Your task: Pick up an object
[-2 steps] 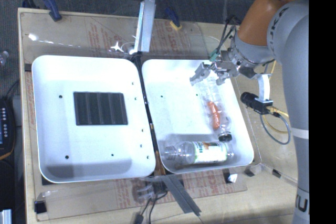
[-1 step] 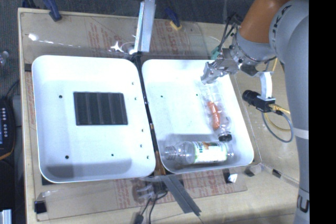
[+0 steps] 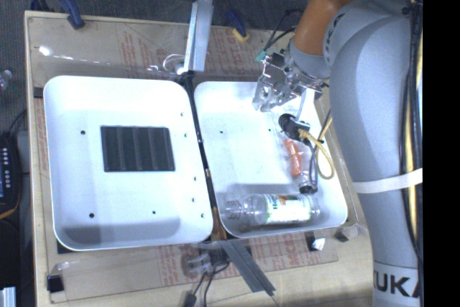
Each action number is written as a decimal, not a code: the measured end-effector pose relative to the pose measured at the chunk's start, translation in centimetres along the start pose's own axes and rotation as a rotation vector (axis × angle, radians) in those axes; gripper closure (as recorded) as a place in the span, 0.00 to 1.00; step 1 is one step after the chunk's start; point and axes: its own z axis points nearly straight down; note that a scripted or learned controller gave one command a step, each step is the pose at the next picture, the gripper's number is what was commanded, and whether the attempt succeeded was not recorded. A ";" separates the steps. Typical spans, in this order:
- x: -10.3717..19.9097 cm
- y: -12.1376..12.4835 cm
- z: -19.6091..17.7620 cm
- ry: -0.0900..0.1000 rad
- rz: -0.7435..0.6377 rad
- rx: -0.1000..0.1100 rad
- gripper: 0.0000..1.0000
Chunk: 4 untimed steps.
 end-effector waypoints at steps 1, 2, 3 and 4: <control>0.0 0.0 0.0 0.000 -0.001 0.000 0.00; -1.7 0.8 -4.6 0.000 -0.286 -0.003 0.00; -1.5 0.8 -5.7 -0.001 -0.295 -0.002 1.00; -1.4 0.8 -5.6 -0.001 -0.296 -0.001 0.00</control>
